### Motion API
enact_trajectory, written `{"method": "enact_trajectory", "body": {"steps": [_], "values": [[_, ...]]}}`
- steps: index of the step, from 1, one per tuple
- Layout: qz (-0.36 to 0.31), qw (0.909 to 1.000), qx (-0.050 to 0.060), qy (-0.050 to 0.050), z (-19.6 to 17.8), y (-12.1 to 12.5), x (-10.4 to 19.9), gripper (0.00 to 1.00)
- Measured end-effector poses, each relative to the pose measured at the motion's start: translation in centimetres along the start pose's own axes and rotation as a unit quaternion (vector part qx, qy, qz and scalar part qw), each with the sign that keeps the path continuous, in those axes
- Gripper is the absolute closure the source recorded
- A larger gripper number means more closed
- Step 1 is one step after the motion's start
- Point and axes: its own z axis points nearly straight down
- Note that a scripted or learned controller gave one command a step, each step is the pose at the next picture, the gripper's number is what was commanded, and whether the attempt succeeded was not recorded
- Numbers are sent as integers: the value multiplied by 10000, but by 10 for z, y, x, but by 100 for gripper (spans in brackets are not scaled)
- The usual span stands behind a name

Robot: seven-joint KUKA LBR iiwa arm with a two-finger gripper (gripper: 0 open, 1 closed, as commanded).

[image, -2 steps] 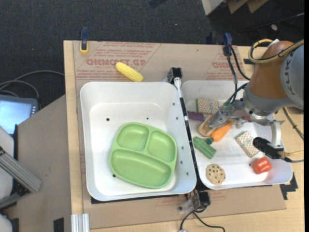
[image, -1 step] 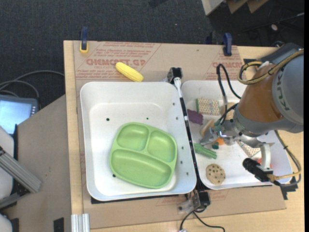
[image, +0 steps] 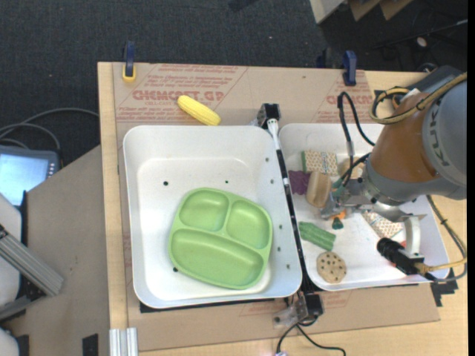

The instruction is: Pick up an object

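Green and flat, the pea pod (image: 318,235) is seen in the right bin (image: 438,254), just below the gripper (image: 338,202). Whether the pincer is apart or together cannot be told. One toy should be aimed at squarely, with its neighbours left untouched.

Bright, even overhead light is flooding the bench, washing the white bins (image: 141,199) nearly flat. Soft shadows are falling just beneath the arm (image: 415,154) at right. The upper-left floor is staying dim; focus is holding mildly soft throughout.
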Motion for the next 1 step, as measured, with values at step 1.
{"method": "enact_trajectory", "body": {"steps": [1], "values": [[-57,10000,-61,11,-96,43,66,100]]}}
